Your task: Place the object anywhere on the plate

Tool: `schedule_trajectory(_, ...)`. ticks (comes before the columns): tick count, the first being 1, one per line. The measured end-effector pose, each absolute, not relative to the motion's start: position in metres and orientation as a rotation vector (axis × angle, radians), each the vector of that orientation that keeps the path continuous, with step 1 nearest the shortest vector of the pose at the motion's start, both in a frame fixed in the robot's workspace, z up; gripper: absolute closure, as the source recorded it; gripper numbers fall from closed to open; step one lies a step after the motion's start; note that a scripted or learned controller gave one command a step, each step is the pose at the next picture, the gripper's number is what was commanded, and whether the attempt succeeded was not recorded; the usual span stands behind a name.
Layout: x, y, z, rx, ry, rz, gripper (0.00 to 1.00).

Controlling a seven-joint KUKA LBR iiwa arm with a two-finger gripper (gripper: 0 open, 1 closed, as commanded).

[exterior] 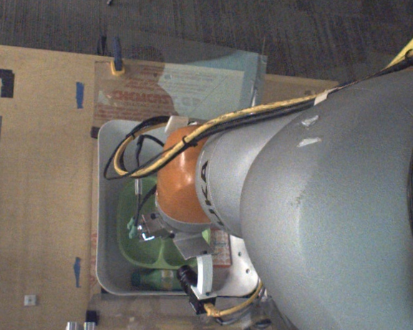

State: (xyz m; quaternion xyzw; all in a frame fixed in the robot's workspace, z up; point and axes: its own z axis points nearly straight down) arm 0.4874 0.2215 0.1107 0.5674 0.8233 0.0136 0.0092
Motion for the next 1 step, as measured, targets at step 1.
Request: schedule_trajectory(1,0.4906,0.1986,0.1092,1.854,2.516,0.091,1.0)
